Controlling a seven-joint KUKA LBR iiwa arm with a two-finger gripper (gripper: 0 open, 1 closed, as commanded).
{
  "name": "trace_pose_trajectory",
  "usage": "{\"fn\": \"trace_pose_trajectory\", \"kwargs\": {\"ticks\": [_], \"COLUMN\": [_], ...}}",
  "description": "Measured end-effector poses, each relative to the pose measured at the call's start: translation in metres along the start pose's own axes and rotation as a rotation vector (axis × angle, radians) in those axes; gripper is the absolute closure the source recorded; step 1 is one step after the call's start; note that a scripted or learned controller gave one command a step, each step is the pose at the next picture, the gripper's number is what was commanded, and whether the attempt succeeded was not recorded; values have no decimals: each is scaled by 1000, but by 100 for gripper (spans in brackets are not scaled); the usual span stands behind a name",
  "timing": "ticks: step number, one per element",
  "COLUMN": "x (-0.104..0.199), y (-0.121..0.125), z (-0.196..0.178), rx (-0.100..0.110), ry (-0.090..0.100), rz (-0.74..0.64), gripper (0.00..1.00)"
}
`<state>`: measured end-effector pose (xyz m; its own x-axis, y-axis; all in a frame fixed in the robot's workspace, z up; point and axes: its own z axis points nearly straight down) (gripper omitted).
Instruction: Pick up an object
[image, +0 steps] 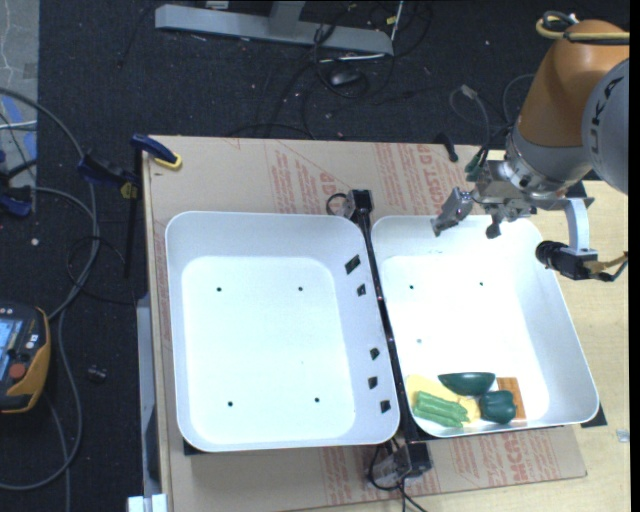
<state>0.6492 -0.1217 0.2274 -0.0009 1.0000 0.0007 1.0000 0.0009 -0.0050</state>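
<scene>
A: Where does the arm (575, 95) sit?

B: It comes in from the right, orange band high, wrist over the far edge of the right bin (560, 300). The gripper (472, 218) hangs above that bin's far rim, its two fingers (448, 214) spread apart with nothing between them.

A: And the objects?

B: All bunched in the right bin's near corner, well apart from the gripper. A ridged light-green piece (440, 408) lies flat, long axis running left to right, its right end tipped slightly toward the near rim. Beside it to the right, a smaller dark-green block (498, 406) — too compact to give a clear long axis. Just behind them a dark teal bowl (467, 382), wider than deep, long side left to right, rim up as far as I can tell.

A: Anything under them?

B: A pale yellow flat piece (425, 386) shows behind the ridged one, and an orange-brown card (511, 385) pokes out to the right of the bowl. Whether these touch one another I can't settle — they overlap in this view.

A: Left bin?

B: The left bin (190, 300) lies alongside the right one, a black divider strip (375, 290) between them, both on a cardboard sheet (290, 175).
</scene>
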Motion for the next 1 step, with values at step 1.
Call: {"fn": "trace_pose_trajectory", "kwargs": {"ticks": [1], "x": [-2], "y": [-10], "z": [52], "rx": [0], "ry": [0], "rz": [1], "gripper": [0]}}
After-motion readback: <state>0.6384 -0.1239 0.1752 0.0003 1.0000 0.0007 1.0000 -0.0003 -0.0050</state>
